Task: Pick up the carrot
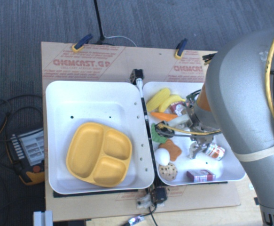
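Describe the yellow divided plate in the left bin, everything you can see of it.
The yellow divided plate looks like smooth moulded plastic, a rounded square with three compartments: one large on its left, two smaller on its right, split by raised ridges. It lies flat and right way up, turned slightly askew, on the floor of the left bin, toward the bin's near side. Nothing sits in it or touches it.

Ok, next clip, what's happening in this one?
A grey robot arm reaches in from the right over the right-hand bin, which holds a pile of toy food. Its hand sits low among the items, close to the carrot, which lies beside the bananas. Nothing shows the carrot lifted; it appears to rest in the bin. The left bin holds a yellow divided plate.
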Controlling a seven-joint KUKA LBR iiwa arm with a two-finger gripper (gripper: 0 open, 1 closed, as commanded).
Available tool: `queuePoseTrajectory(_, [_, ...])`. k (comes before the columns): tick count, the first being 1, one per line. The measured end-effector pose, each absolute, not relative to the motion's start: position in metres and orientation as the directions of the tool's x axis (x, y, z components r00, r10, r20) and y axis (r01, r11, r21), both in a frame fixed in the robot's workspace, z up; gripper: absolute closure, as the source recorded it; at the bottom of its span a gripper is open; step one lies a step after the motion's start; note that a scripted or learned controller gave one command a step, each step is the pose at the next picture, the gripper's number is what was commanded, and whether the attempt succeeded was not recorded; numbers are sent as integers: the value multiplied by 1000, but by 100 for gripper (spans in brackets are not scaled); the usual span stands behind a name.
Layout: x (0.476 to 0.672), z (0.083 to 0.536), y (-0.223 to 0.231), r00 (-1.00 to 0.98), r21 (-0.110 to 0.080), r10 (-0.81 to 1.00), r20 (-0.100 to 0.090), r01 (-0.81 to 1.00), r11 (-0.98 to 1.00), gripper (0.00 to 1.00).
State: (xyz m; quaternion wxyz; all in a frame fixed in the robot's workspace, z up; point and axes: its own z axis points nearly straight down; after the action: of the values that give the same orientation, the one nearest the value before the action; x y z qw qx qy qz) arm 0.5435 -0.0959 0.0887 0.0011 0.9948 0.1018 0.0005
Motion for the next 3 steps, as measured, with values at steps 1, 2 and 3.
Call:
queuePoseTrajectory(1, [544, 100, -96, 979, 4, 205, 1, 205, -979, 100])
queuePoseTrajectory(2, [544, 99, -96, 979, 4, 205, 0, 205, -979, 0])
queuePoseTrajectory(3, [613, 188, -50, 978, 0, 209, 4, 209, -978, 0])
